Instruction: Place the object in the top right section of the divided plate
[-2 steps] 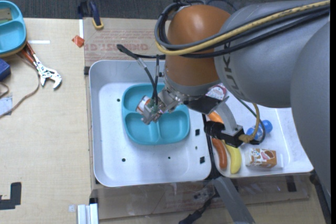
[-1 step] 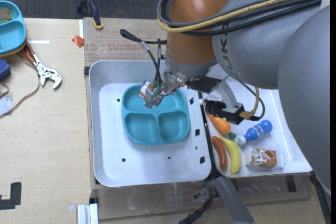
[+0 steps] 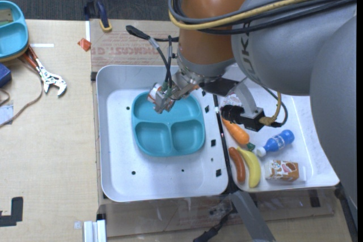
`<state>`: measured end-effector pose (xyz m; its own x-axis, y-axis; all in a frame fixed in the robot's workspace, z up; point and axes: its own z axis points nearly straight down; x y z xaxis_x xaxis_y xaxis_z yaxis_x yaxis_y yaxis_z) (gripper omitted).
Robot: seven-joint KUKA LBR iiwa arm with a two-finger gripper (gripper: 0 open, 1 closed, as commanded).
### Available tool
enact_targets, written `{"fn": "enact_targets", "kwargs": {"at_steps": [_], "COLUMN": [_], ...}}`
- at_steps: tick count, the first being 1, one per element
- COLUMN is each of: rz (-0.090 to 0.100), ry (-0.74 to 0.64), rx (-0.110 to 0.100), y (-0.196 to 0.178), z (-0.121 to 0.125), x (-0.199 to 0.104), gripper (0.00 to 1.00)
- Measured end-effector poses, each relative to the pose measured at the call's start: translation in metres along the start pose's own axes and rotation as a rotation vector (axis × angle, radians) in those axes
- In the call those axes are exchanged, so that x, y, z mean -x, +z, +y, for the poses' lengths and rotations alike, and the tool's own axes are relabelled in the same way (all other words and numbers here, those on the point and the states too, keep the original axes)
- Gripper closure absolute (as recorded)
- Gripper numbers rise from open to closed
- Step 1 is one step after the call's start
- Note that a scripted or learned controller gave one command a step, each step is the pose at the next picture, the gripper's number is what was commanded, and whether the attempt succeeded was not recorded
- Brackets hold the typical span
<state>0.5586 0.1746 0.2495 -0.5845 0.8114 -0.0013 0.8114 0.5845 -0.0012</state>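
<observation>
A teal divided plate (image 3: 168, 128) lies in the left white bin (image 3: 113, 139), with one wide section at the back and two smaller sections at the front. My gripper (image 3: 161, 98) hangs low over the plate's back section, left of its middle, under the orange wrist. A small orange and white bit (image 3: 152, 94) shows at the gripper's tip; I cannot tell what it is or whether it is held. The wrist and cables hide the plate's back right corner.
The right bin (image 3: 317, 144) holds a carrot (image 3: 236, 132), a banana (image 3: 252, 166), a sausage (image 3: 237, 165), a blue bottle (image 3: 277, 142) and a small packet (image 3: 282, 171). On the bench to the left are a wrench (image 3: 50, 81) and another teal dish (image 3: 11, 30).
</observation>
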Motion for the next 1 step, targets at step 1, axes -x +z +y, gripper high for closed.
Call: {"fn": "enact_targets", "kwargs": {"at_steps": [1], "rz": [-0.001], "ry": [0.002], "rx": [-0.001], "y": [-0.0083], "z": [-0.0002], "x": [0.0018], "gripper": [1.0]}}
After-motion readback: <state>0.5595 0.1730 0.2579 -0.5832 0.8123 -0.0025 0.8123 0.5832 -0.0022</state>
